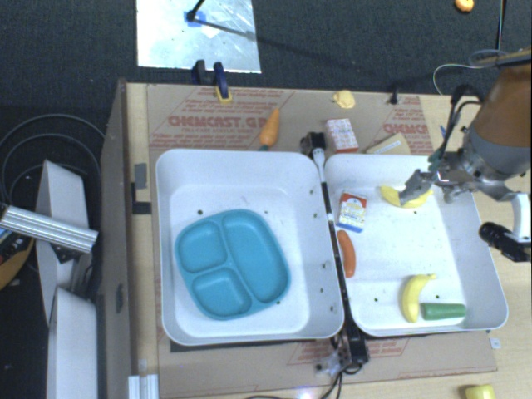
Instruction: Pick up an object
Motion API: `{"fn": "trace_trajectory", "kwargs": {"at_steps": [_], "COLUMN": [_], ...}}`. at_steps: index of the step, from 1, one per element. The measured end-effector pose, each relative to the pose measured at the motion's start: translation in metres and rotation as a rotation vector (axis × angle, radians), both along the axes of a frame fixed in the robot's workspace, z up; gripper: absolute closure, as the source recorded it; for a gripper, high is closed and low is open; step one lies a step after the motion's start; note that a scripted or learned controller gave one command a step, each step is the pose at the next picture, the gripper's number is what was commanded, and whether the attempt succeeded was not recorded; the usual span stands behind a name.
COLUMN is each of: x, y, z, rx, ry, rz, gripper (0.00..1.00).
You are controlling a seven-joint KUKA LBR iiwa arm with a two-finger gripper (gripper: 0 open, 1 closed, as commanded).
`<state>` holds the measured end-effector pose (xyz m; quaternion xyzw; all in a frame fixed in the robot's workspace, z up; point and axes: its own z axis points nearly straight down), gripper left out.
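Cardboard covers the worktop [249,115] under two white bins. Nearest, at five o'clock in the right bin [482,306], lie a banana [413,296] and a green piece [442,311] touching it. At nine sits a sausage [347,253], above it a small carton [352,211]. Farthest, at twelve, the claw [413,191] sits over a yellow fruit [397,195], seemingly to grasp it; whether it grips, I cannot tell. A blue tray [233,262] fills the left bin [191,181].

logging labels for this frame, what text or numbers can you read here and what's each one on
"CHEMCAST GP": red print on the brown board under the bins, left of the carrot.
More red print on that board near its right corner and along the near edge: too blurred to read.
Small carton in the right bin: printing too small to read.
Small box behind the bins: unreadable.
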<state>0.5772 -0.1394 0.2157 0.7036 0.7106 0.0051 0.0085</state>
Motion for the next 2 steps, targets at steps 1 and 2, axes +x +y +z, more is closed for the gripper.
{"fn": "trace_trajectory", "kwargs": {"at_steps": [1,2], "x": [0.036,0.092], "y": [-0.032,-0.012], "z": [-0.068,-0.103], "rx": [0.002,0.005], "ry": [0.017,0.014], "rz": [-0.007,-0.002], "gripper": [0.00,0.00]}}
